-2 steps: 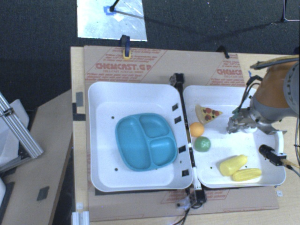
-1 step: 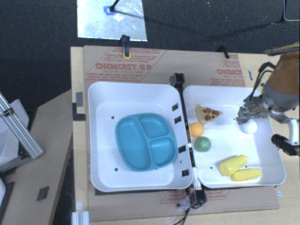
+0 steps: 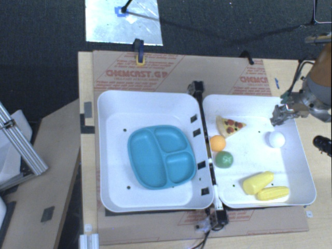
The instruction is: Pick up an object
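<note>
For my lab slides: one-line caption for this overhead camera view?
Claw poised above white ball in right bin; blue divided plate in left bin.

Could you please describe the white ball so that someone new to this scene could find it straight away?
Look in the right bin, the one without the blue plate. Near its far right side, just below the claw, lies the white ball. It is the only plain white round thing; the orange ball and green ball sit by the bin's left wall.

Dark carpeted floor around a pale wooden tabletop.
A brown printed cardboard sheet (image 3: 155, 71) covers the tabletop (image 3: 57, 154); a shiny metal plate (image 3: 122, 14) lies on the dark floor (image 3: 36, 35) (blue tape stuck on it), aluminium framing (image 3: 18, 139) at left.
</note>
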